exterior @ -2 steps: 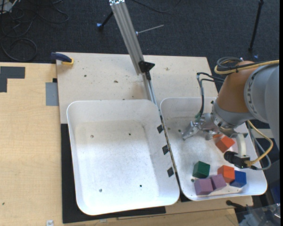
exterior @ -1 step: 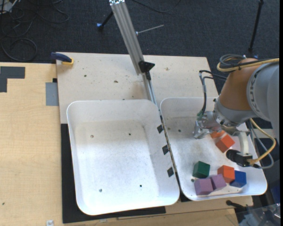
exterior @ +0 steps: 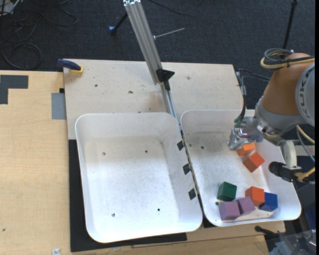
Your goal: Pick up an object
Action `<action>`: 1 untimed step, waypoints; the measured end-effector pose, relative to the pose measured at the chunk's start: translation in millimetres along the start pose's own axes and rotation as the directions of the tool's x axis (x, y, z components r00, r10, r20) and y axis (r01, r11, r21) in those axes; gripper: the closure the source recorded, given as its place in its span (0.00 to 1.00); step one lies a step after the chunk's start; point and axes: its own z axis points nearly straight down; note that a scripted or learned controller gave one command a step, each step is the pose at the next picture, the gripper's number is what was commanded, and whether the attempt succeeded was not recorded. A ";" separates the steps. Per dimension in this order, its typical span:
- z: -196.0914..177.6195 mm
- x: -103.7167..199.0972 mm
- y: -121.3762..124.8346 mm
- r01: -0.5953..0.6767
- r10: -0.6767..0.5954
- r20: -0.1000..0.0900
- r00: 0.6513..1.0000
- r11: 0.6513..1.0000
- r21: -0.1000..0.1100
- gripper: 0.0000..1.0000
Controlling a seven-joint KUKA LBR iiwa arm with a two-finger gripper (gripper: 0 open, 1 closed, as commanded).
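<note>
My gripper (exterior: 240,141) hangs over the upper right part of the right bin (exterior: 212,124), below the orange-banded wrist. A small orange block (exterior: 248,148) lies right at its lower edge, touching or partly under it. Just below that sits a red-orange block (exterior: 253,162). Toward the bin's front lie a dark green cube (exterior: 227,191), two purple blocks (exterior: 229,210) (exterior: 246,205), an orange cube (exterior: 257,195) and a blue cube (exterior: 269,201), all apart from the gripper.
The left bin (exterior: 90,126) stands beside the right one, with a divider carrying black clips (exterior: 186,168) between them. A slanted aluminium bar (exterior: 147,41) rises behind the bins. Wooden bench surface (exterior: 21,158) extends to the left.
</note>
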 end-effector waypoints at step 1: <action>-51.8 -1.0 -9.5 -0.001 0.001 0.000 1.000 1.000 -0.001 1.00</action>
